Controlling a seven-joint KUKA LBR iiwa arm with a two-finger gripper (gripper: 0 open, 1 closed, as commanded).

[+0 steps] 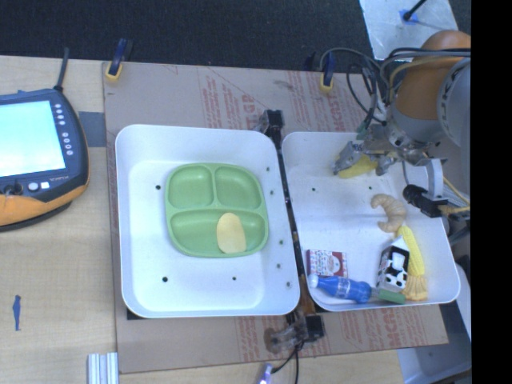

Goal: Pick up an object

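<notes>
Claw [364, 160] low over right bin [320, 214], far corner, fingers closed around yellow object [358, 169] (partly hidden, identity unclear). Croissant [390, 211] just beside. Left bin [136, 214] holds green divided plate [214, 209] with yellow lemon [231, 233].

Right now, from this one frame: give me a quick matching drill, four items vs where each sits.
Items:
1. green divided plate
2. pale yellow chip
3. blue bottle
4. tablet controller

Places:
A. on the bench, left of both bins
B. near edge of the right bin
C. in the plate's large front compartment
D. middle of the left bin

Pairs: 1-D, 2-C, 3-B, 4-A
</notes>
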